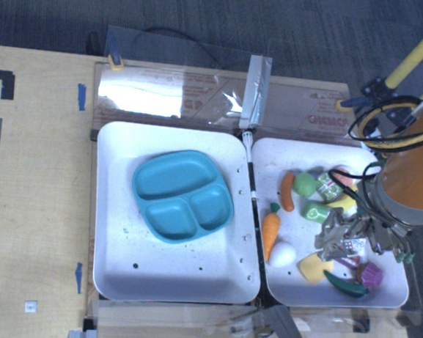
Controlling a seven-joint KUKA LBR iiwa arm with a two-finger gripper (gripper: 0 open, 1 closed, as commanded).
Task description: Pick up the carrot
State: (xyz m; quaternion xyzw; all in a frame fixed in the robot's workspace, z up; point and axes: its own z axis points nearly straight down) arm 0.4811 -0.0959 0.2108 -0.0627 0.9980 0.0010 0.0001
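The carrot [270, 232], orange with a small green top, lies lengthwise at the left side of the right bin [392, 297], close to the wall between the two bins. My gripper [338, 238] hangs low over the middle of the right bin, among the toy foods and about a hand's width to the right of the carrot. It does not touch the carrot. The metal parts of the gripper blend with the items beneath it. The arm's orange band [417, 175] sits above it at the right.
Around the carrot lie a red-orange piece [288, 191], green toys [306, 185], a white egg [283, 255], a yellow piece [311, 267], a dark green pepper [345, 285] and a purple item [370, 274]. A blue divided plate [183, 195] rests in the left bin [112, 215].
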